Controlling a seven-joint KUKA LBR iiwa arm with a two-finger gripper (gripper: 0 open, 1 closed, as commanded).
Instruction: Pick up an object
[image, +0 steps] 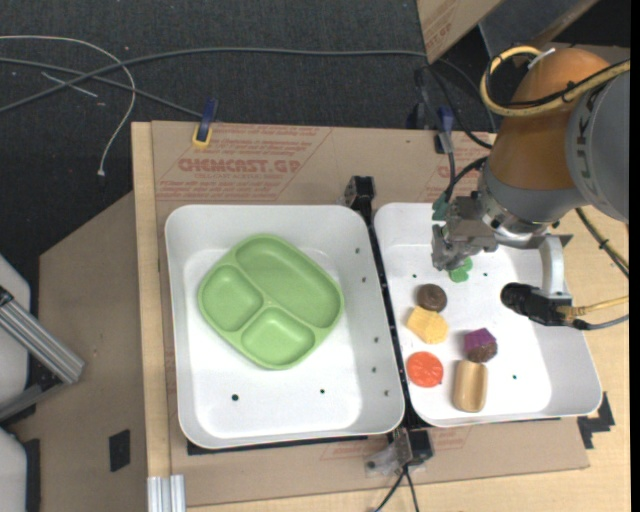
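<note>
My gripper (456, 252) hangs over the back part of the right bin (570, 385), pointing down. A small green object (460, 270) peeks out right beneath its tip, partly hidden by it. In front of it lie a brown round piece (431, 297), a yellow block (428, 325), an orange-red disc (425, 369), a purple piece (481, 344) and a tan cylinder (469, 386).
The left bin (200, 400) holds a green divided plate (270, 300). A black part with a cable (528, 300) sticks out from the arm over the right bin's right side. A black clamp (359, 190) sits between the bins at the back.
</note>
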